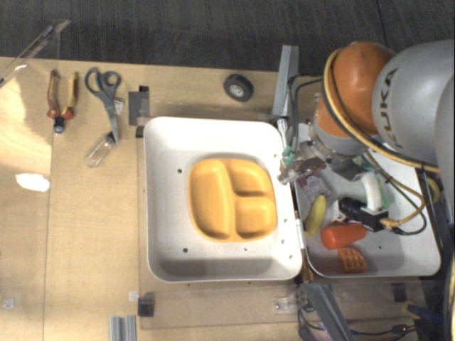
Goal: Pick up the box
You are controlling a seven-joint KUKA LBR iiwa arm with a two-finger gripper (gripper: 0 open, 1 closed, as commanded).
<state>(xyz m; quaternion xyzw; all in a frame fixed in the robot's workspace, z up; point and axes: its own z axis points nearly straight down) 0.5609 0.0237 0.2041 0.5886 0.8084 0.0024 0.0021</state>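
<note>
A grey arm (419, 84) marked "KUKA" reached over the right bin (426, 261), its gripper (302, 165) low by the bin's left wall; whether it was open could not be told. A small box (313, 187) lay just beneath, beside a yellow banana (316, 214), an orange carrot (341, 234) and a waffle (350, 260). The left bin (170, 247) held a yellow divided tray (232, 197). Scissors (106, 94) and pliers (60, 98) rested on the table (71, 261).

A light brown wooden bench (78, 247) fills the space far to the left of the claw. Behind it, along the top, the floor (178, 13) is dark grey. A bright patch of light (25, 130) shines on the wood at the far left.
</note>
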